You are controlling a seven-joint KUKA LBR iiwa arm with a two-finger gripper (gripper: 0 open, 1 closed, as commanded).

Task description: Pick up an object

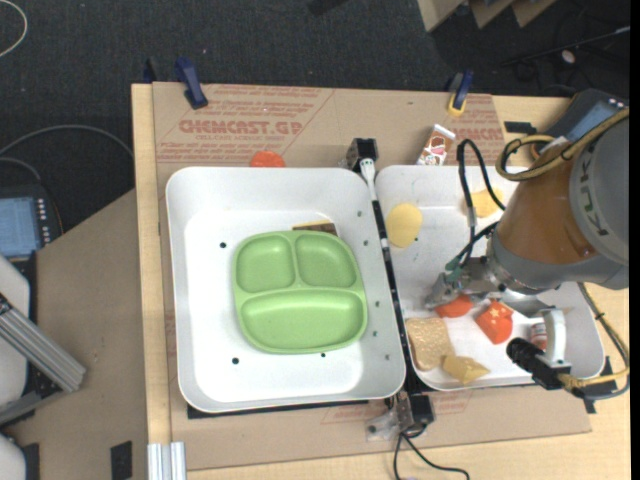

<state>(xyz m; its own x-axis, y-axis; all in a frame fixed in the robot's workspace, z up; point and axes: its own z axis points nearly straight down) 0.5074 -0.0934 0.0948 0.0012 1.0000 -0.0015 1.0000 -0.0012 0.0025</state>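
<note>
Right now gripper (pixel 452 290) sits low in right bin (pixel 430 183), red piece (pixel 455 307) touching just below fingers; finger gap can't be told.

Green divided plate (pixel 298 292) in a white bin (pixel 190 268); yellow round piece (pixel 404 224); red block (pixel 494 322); tan bread slice (pixel 429 340).

A green three-compartment plastic plate (pixel 298 291) crowds my left white bin (pixel 190 268). In my right white bin (pixel 425 180), the tan bread slice (pixel 428 339) and red block (pixel 494 322) block the near end.

One camera looks down at a slant on the worktop (pixel 300 108). It sits fairly high, probably, taking in both white bins (pixel 200 268).
</note>
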